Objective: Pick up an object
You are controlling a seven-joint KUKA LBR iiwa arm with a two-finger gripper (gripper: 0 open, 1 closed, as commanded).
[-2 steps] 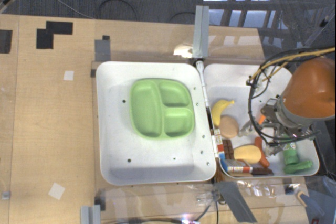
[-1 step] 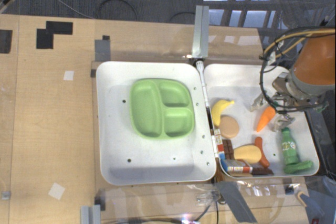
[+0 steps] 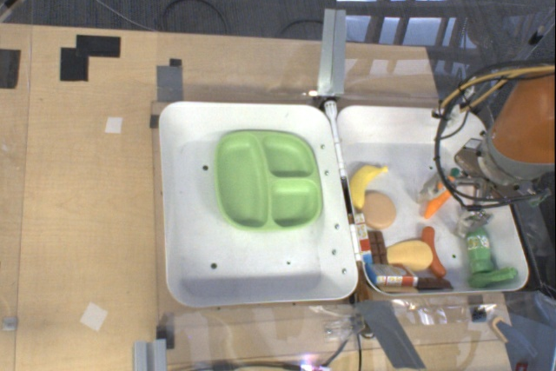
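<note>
Objects for picking lie in the right bin (image 3: 395,122), all to the left of and below the gripper (image 3: 465,202); whether it is wide, narrow or holding anything cannot be told. Largest to smallest: green divided plate (image 3: 265,178) far left in the left bin (image 3: 187,213), green bottle (image 3: 479,252) just below, banana (image 3: 367,182), round bun (image 3: 380,208), carrot (image 3: 437,202) beside it. Judged: approach stage; next comes a descent onto one item.

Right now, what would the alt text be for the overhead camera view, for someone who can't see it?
The grey arm reaches over the right bin, which holds a banana, an orange carrot, a green bottle and other toy foods. The left bin holds a green divided plate.
</note>
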